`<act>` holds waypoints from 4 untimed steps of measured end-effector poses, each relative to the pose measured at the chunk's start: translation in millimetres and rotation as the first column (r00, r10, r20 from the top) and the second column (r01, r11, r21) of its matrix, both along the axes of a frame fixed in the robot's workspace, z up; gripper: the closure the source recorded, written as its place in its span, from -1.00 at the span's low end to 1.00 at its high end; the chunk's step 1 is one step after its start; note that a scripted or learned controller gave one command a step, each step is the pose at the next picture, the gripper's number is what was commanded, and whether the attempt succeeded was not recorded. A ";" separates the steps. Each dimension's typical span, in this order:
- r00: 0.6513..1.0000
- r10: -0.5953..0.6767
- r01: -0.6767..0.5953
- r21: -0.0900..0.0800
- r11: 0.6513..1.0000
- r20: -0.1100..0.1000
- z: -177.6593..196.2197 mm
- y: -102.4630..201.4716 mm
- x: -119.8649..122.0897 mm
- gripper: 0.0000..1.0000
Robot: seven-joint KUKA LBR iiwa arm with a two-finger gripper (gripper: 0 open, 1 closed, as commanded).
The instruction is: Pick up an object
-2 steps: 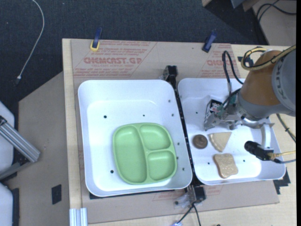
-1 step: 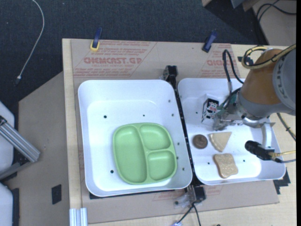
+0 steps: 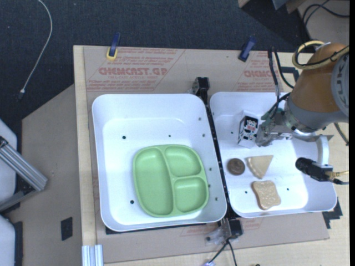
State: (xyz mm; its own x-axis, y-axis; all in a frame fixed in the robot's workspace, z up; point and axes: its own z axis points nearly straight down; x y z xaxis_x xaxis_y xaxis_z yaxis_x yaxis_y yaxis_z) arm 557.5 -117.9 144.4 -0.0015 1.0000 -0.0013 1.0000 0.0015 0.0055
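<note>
The right bin (image 3: 310,204) holds a round brown cookie (image 3: 236,167), a pale wedge of cheese or bread (image 3: 260,164) and a tan slice of toast (image 3: 267,194). My gripper (image 3: 249,131) hangs low over the upper left part of this bin, above and slightly right of the cookie. Its white and black end with a red mark points left. I see nothing between its fingers. The left bin (image 3: 111,115) holds a green divided plate (image 3: 170,179).
A black cylindrical part (image 3: 310,169) of the arm juts over the right bin's right side. Black clamps (image 3: 201,85) sit between the bins at the back and at the front. The bins rest on a cardboard sheet (image 3: 166,65) with blue clips.
</note>
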 end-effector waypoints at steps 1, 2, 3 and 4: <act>1.000 0.000 0.000 0.000 1.000 0.002 64.1 -0.1 -0.7 1.00; 1.000 0.000 0.000 -0.001 1.000 0.003 117.0 -0.3 0.9 1.00; 1.000 0.004 -0.004 0.002 1.000 -0.003 114.6 54.8 11.4 1.00; 1.000 0.003 -0.003 0.004 1.000 -0.009 100.3 100.0 5.5 1.00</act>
